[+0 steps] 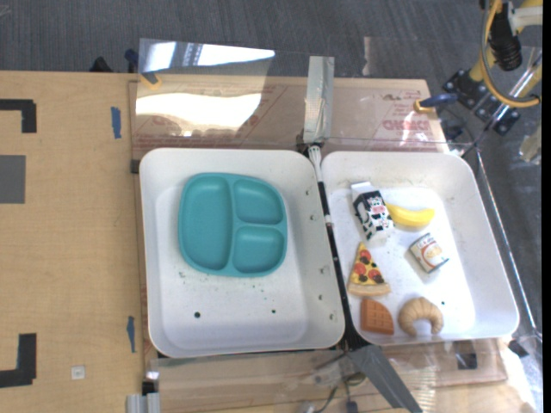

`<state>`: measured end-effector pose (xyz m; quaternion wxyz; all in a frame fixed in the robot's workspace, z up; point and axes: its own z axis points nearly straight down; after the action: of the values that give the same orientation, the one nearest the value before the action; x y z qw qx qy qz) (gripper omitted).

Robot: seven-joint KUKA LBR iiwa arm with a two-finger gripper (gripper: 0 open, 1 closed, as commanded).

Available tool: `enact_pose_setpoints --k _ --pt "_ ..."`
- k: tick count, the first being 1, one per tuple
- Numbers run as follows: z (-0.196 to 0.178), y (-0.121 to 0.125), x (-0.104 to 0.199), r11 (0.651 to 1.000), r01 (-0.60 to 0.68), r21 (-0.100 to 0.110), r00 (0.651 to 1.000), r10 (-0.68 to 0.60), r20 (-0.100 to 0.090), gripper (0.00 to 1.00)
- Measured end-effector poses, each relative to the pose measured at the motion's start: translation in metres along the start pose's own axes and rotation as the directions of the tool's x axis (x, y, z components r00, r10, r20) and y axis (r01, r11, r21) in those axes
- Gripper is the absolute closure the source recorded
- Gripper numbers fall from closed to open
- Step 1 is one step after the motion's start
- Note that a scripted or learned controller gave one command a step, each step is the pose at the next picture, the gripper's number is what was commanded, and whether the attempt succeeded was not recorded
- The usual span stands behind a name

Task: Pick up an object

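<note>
The right bin [485, 256] holds several toy foods. A cow-patterned milk carton [372, 212] lies at its back left, and a yellow banana [411, 218] is just right of the carton. A small can [428, 253] lies tilted near the middle. A pizza slice [368, 270] sits along the left wall. In front of it is an orange waffle piece [376, 316], beside a brown croissant [421, 315]. In the left bin [157, 265] a teal divided plate [231, 224] lies flat.
Cardboard [60, 231] covers the bench to the left of the bins. Clear plastic sheets [207, 101] lie behind both bins. Yellow cable and dark fittings [495, 58] hang at the back right corner. A metal bar [319, 101] stands behind the seam between the bins.
</note>
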<state>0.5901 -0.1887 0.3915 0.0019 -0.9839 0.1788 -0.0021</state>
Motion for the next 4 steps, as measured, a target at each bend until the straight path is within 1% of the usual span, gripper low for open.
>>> enact_pose_setpoints --k 1,2,3,4 --pt "0.018 0.051 -0.036 0.892 -0.452 -0.004 0.892 0.452 0.005 1.0" --pt "0.006 0.018 -0.04 0.988 0.157 0.001 0.988 -0.157 0.002 1.0" --pt "-0.012 0.059 -0.057 0.977 -0.215 -0.002 0.977 0.215 0.005 1.0" --pt "-0.03 0.043 -0.019 0.859 -0.511 -0.001 0.859 0.511 0.003 1.0"
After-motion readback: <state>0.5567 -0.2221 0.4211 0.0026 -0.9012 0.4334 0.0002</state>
